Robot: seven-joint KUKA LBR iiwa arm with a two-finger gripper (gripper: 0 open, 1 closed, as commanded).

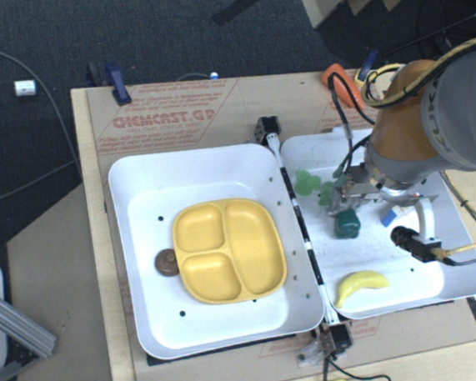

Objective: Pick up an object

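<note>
low over the right bin [448,287], claw [345,203] – grip state unclear – just above dark green block [347,224]

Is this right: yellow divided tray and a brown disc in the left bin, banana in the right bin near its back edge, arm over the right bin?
Not quite. The camera view shows the banana near the front edge of the right bin, not the back. The rest holds: the yellow divided tray and brown disc are in the left bin, and the arm is over the right bin.
</note>
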